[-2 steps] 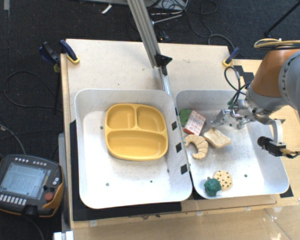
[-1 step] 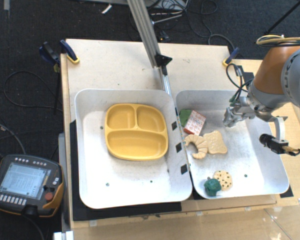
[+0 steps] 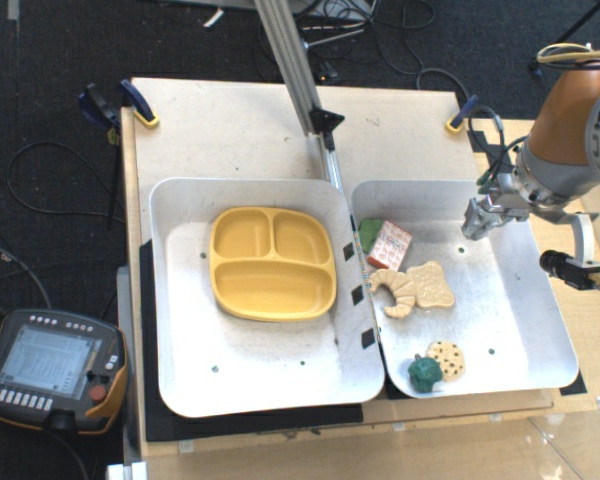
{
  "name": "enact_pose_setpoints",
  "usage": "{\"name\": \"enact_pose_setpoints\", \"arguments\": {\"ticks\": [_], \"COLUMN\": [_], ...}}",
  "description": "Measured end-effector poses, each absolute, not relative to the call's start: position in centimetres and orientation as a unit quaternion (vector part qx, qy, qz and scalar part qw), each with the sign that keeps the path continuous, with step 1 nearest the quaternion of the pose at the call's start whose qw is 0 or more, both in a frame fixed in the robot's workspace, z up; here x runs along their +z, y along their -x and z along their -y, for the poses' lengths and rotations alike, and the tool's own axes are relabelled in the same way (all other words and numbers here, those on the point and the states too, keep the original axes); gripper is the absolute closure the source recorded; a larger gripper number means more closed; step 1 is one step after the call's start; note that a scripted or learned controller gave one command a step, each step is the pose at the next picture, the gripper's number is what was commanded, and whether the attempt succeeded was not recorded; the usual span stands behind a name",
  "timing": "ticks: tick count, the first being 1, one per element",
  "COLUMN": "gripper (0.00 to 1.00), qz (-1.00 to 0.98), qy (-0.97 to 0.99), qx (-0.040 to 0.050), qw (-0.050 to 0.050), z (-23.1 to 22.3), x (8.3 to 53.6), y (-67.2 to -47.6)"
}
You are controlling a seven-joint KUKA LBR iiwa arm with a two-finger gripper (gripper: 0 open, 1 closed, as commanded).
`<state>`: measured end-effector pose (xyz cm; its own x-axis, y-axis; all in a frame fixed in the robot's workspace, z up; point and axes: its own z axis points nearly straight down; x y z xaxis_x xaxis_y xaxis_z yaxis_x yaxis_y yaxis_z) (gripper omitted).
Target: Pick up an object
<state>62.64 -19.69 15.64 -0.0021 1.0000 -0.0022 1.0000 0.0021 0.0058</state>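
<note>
My gripper (image 3: pixel 477 221) hangs over the upper right part of the right bin (image 3: pixel 525 298), with the grey and orange arm behind it. Nothing shows between its fingers. To its left lie a red and white packet (image 3: pixel 389 245) and a green item (image 3: pixel 368 234). Below them rest a croissant (image 3: pixel 394 290) and a tan toast-shaped piece (image 3: pixel 432 285). Near the bin's front edge sit a dark green broccoli-like toy (image 3: pixel 424 372) and a spotted cookie (image 3: pixel 447 359).
A yellow divided plate (image 3: pixel 273 264) lies in the left bin (image 3: pixel 180 368). A metal pole (image 3: pixel 290 53) slants down to the wall between the bins. Clamps (image 3: pixel 140 103) grip the bench's back corners. A teach pendant (image 3: pixel 45 368) lies at lower left.
</note>
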Motion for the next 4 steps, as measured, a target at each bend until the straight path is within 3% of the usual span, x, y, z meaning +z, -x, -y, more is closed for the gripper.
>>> {"name": "enact_pose_setpoints", "arguments": {"ticks": [1,4], "gripper": [1.00,1.00], "qz": [-0.708,-0.710], "qy": [-0.706,-0.704], "qx": [0.0016,0.0000], "qw": [0.003,-0.002], "z": [19.7,3.8], "x": [20.5,21.3], "y": [-62.8,-58.8]}}
